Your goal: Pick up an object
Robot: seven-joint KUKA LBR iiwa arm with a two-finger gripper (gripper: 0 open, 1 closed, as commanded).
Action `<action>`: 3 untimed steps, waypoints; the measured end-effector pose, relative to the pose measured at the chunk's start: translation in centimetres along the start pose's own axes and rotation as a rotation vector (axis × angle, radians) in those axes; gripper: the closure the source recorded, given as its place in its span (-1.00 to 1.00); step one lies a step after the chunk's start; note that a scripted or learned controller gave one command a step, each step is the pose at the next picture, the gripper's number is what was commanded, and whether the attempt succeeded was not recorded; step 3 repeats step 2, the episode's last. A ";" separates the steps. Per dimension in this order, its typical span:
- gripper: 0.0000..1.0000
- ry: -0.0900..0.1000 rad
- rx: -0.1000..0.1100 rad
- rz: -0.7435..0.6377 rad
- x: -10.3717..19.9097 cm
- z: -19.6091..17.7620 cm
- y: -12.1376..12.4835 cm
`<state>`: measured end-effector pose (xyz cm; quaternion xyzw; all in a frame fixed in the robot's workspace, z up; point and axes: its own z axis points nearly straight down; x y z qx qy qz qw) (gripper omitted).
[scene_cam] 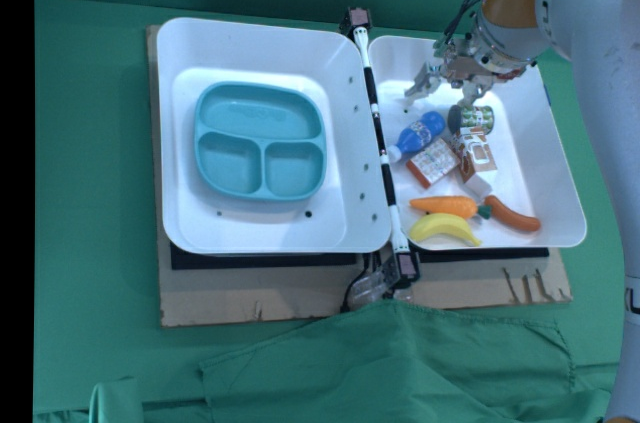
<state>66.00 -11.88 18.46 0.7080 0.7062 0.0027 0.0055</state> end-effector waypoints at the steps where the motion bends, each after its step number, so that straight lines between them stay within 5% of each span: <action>1: -1.00 0.001 0.000 -0.007 -0.4 -5.9 -0.7; 2: -1.00 0.001 -0.002 0.006 -0.7 -12.7 -0.8; 3: -1.00 0.001 -0.002 0.006 -0.7 -12.7 -0.8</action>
